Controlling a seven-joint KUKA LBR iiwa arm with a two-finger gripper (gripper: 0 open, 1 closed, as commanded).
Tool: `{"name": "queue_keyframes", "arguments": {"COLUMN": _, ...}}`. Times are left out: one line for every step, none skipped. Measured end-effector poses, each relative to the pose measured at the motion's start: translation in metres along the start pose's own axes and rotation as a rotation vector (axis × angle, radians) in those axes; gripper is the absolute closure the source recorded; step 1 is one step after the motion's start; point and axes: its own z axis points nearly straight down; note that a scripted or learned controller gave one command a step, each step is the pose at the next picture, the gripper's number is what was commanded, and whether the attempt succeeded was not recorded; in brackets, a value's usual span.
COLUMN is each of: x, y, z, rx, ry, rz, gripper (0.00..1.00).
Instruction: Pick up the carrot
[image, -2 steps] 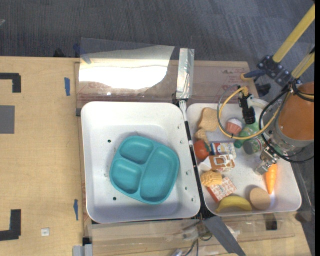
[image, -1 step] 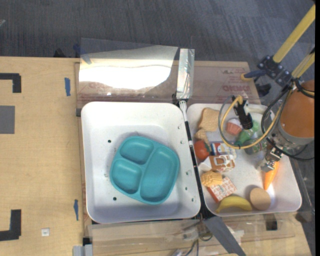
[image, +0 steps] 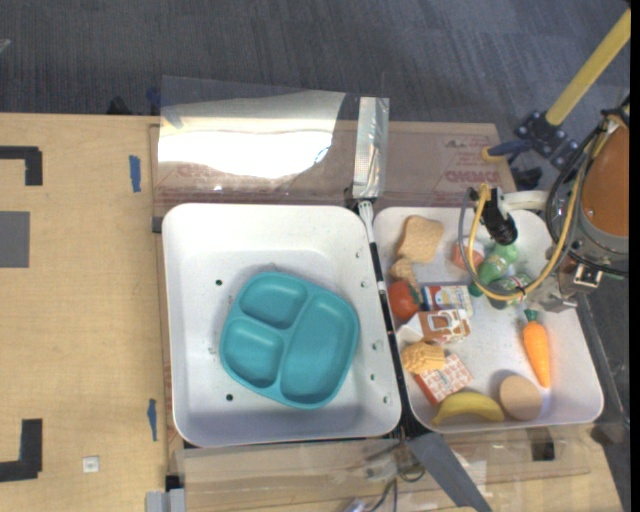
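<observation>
The carrot (image: 537, 350), orange with a small green top, lies in the right bin (image: 580, 400) near its right wall, pointing toward the front. My gripper (image: 560, 290) hangs just above and to the right of the carrot's green end, under the grey arm with its orange band (image: 610, 190). Nothing visibly sits in the gripper. Cables and the wrist hide how it stands.
The right bin also holds a bread slice (image: 420, 238), a tomato (image: 402, 300), small cartons (image: 445, 310), a banana (image: 468, 407), a tan egg-shaped item (image: 519, 397) right by the carrot's tip, and a green item (image: 495, 265). A teal divided plate (image: 290, 338) lies in the left bin (image: 190, 250).
</observation>
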Motion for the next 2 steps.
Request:
{"name": "queue_keyframes", "arguments": {"x": -0.0002, "y": -0.0038, "z": -0.0074, "rx": 0.006, "ry": -0.003, "rz": -0.004, "gripper": 1.0}}
{"name": "queue_keyframes", "arguments": {"x": 0.0008, "y": -0.008, "z": -0.0173, "rx": 0.012, "ry": -0.001, "rz": -0.006, "gripper": 1.0}}
